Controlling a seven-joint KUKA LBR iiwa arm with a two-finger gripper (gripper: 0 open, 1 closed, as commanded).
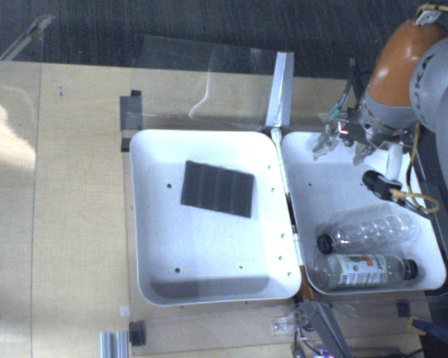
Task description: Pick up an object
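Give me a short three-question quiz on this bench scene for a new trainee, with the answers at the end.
1. True or false: the dark grey rectangular pad lies in the right bin.
2. How many bottles lie in the right bin?
3. Multiple choice: the gripper is over A) the left bin, B) the far end of the right bin, C) the wooden bench.

Key
1. False: the pad lies flat in the left bin.
2. Two: a clear plastic bottle with a black cap, and next to it, nearer the camera, a labelled bottle, both on their sides.
3. B: it hangs above the bin's far end, apart from both bottles, with nothing between its fingers.
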